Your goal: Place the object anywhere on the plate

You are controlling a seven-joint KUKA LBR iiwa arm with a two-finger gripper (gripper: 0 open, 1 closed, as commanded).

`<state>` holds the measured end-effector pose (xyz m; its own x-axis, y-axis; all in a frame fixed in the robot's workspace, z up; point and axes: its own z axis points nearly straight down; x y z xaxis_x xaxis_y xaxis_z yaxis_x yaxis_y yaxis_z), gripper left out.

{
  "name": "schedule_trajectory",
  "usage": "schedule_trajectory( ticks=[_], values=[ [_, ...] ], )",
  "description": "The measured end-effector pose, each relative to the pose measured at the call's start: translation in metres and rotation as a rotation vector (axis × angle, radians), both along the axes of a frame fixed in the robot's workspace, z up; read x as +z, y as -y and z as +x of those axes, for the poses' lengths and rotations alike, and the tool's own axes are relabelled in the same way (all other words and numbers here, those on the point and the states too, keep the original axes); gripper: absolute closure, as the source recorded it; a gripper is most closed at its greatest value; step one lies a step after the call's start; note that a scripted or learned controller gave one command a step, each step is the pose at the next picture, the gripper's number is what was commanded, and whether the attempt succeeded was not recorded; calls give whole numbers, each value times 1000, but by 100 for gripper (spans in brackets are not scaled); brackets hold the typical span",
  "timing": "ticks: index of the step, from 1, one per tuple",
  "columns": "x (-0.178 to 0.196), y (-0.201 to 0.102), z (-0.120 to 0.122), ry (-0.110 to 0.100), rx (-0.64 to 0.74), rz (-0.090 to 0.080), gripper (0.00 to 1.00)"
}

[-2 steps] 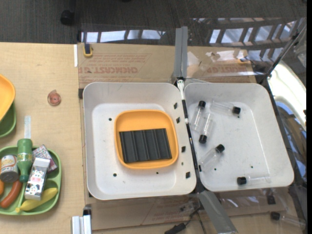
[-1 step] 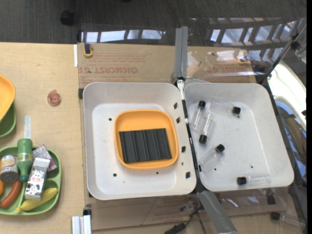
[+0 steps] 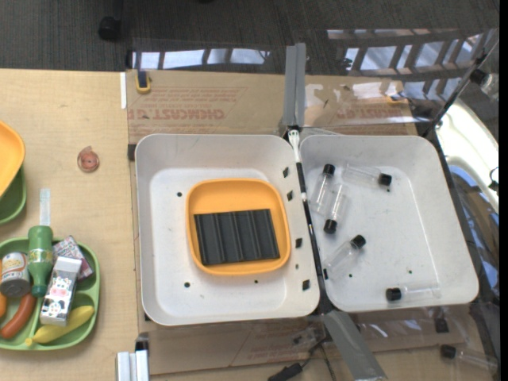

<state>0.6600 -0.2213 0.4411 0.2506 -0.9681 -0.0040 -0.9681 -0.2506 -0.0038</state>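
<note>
Where tubes (image 3: 332,205) lie, plate (image 3: 236,194) apart

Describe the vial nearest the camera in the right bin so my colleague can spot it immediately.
Start at the right white bin, beside the bin holding the orange plate. Along its near edge lies a clear vial. Unlike the other vials, it lies alone, nearly level, black cap leftward.

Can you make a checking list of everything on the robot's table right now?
Surface: two white bins, left bin, right bin, on a cardboard-covered bench.
Job's things: orange plate in the left bin, bearing a dark ridged block; clear vials with black caps loose in the right bin.
Clutter: green tray of toy food, far left.
Grippers: nothing seen.
Cables: dark cable along the bottom edge.
Surroundings: grey carpet behind.
</note>
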Motion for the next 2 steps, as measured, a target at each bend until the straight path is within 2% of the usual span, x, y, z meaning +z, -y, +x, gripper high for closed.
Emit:
schedule_trajectory(
  ticks=[1, 2],
  values=[
    [-1, -8, 0, 0, 297, 0, 100],
    [-1, -31, 0, 1, 683, -2, 100]
  ],
)
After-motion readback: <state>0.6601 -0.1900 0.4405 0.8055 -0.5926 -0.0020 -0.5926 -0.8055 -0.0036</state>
